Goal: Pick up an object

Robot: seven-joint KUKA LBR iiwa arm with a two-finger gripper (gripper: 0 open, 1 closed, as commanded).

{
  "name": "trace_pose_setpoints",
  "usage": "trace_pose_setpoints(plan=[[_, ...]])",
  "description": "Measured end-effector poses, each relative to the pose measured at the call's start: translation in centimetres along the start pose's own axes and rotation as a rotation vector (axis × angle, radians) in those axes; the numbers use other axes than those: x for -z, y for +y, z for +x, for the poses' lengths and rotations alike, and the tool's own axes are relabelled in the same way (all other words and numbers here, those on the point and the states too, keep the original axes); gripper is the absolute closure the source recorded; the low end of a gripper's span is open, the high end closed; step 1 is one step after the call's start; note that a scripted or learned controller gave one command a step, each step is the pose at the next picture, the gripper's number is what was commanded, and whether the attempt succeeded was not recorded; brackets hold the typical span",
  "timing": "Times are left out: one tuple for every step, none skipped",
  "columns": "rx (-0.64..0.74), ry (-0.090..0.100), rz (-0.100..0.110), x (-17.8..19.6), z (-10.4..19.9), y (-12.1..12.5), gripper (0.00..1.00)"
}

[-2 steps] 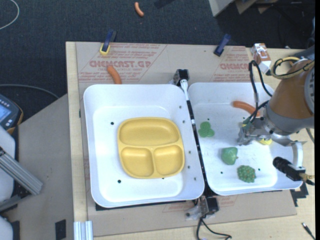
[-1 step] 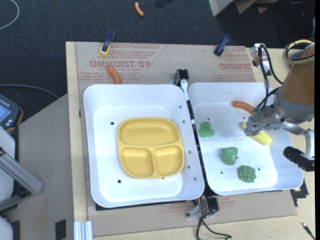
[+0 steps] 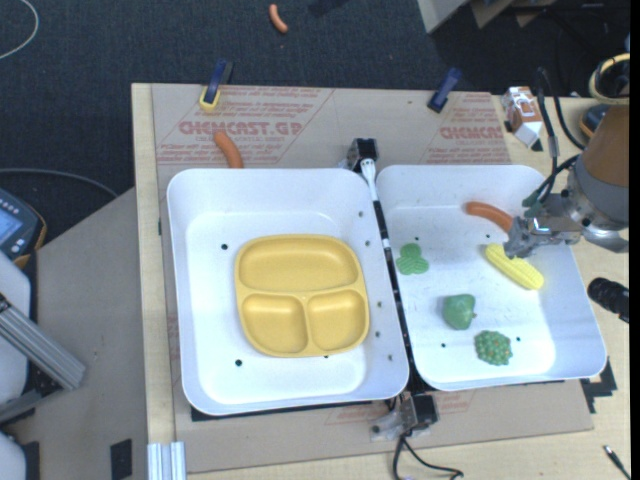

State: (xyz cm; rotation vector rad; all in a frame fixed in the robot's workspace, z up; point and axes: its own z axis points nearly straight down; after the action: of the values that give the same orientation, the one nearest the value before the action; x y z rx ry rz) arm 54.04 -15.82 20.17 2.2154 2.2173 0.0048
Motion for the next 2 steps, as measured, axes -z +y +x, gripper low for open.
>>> trace_pose_setpoints(plan=[[0.000,0.000,0.001,2.5,0.0,0.1,1.00],[0.005,0.002,0.002,3.3,5.3,2.7,1.00]])
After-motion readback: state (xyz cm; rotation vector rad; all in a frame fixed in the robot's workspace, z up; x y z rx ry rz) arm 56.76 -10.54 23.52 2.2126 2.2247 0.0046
